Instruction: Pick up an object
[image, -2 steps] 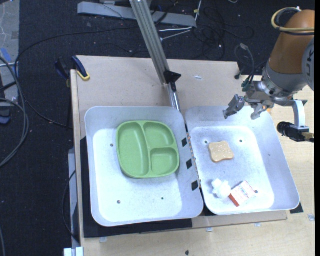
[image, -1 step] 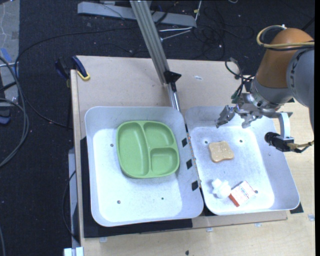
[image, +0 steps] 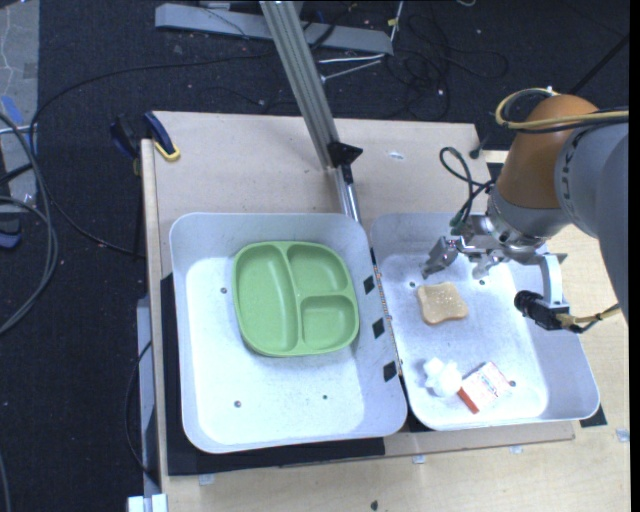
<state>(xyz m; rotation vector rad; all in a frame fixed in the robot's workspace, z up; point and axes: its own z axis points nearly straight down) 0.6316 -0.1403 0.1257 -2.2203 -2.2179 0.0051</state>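
Observation:
A tan slice of toast (image: 442, 302) lies flat in the middle of the right bin (image: 565, 385). Nearer the front of that bin are a small white lump (image: 440, 375) and a red and white box (image: 487, 387). My gripper (image: 462, 262) hangs over the back of the right bin, just behind the toast. It is open, its two dark fingers spread apart with nothing between them.
A green divided plate (image: 297, 298) rests in the left bin (image: 205, 400). A slanted metal pole (image: 312, 90) rises from the bench behind the bins. The grey arm with its orange band (image: 545, 150) reaches in from the right.

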